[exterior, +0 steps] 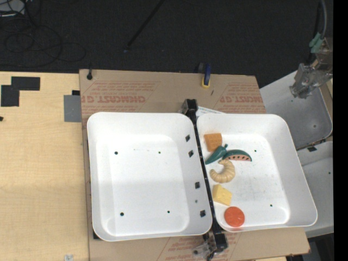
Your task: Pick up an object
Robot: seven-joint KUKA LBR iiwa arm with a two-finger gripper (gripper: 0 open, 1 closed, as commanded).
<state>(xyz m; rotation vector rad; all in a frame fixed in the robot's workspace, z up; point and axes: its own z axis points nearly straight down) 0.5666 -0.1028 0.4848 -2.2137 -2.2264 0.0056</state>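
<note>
My arm (311,76) sits at the upper right of the frame, over a grey plate (304,116) and outside both bins. My jaws are up there with it, well apart from every object. They are too small and blurred for me to tell whether they are apart or together, and I see nothing between them.

The 2 white bins lie side by side on a brown cardboard sheet (136,94) on the desk (38,173). The left bin (98,173) fills the centre of the frame and the right bin (277,189) sits just to the right of it.

All 6 things I could pick lie in the right bin, strung along its left side close to the wall shared with the left bin. From top to bottom of the frame:
- An orange block (213,141) is highest.
- Just below it lies a teal piece (217,154), touching a watermelon slice (240,157) to its right.
- Under those is a beige curled piece (223,172).
- Below that comes a yellow wedge (221,194).
- A red-orange disc (234,216) is at the bin's lower left corner.

A blue and yellow clamp (206,76) grips the cardboard's top edge.
</note>
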